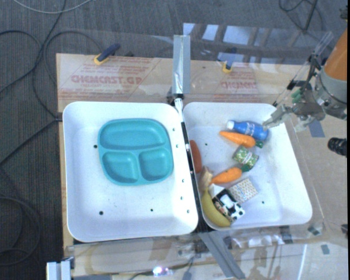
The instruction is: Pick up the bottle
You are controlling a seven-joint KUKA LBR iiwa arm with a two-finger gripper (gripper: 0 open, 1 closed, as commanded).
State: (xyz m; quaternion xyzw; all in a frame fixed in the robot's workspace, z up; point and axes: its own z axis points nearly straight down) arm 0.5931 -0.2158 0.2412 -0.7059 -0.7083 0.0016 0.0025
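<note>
Bottle (249, 129) touches carrot (237, 137); claw (278, 116) seemingly just beside.

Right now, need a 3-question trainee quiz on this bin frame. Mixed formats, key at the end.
1. True or false: the blue bottle lies in the same bin as the teal tray.
2. Which item touches the bottle? A) banana B) upper carrot C) checkered pad
3. Fill in: the gripper sits near the right bin's ____ right corner.

Key: 1 false. 2 B. 3 upper.
</note>
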